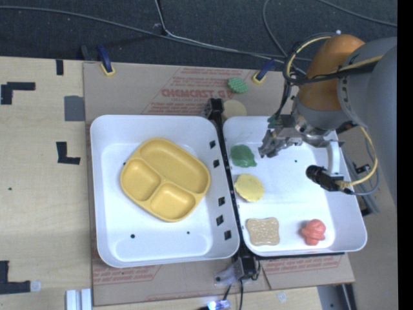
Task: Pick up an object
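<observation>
The right bin (335, 202) holds a flat green piece (242, 155) at its left side, a round yellow piece (248, 188) below it, a tan toast-like slab (262, 231) near the front, and a red lumpy item (313, 231) at the front right. My gripper (271, 144) hangs over the right bin's upper middle, just right of the green piece, fingers pointing down-left. Nothing shows between its fingers. The grey arm with its orange band (332, 63) reaches in from the upper right.
The left bin (106, 173) holds a yellow divided plate (165, 179). A green dotted piece (237, 84) lies on the cardboard behind the bins. Cables run across the dark floor at the back, and a black cable end (322, 176) hangs over the right bin.
</observation>
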Robot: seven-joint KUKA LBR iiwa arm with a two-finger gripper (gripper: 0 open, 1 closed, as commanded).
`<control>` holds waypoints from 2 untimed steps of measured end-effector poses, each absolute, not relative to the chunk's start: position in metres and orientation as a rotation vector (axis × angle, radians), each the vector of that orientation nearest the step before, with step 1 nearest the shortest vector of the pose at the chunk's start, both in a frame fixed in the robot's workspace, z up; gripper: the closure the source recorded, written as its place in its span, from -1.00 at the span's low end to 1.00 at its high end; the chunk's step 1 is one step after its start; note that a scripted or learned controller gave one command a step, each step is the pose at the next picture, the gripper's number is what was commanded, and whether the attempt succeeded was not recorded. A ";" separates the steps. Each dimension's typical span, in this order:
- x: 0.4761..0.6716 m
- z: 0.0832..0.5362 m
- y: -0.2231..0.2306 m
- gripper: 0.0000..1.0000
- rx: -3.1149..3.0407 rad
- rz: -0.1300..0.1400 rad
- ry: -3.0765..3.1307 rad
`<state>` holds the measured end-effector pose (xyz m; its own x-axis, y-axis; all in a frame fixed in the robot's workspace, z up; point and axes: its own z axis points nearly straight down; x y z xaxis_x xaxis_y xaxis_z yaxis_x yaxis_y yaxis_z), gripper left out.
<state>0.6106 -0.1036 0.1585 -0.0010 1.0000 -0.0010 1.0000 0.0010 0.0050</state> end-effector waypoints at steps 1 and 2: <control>0.616 0.219 -0.110 1.00 2.216 0.005 2.219; 0.617 0.231 -0.110 1.00 2.220 0.000 2.222</control>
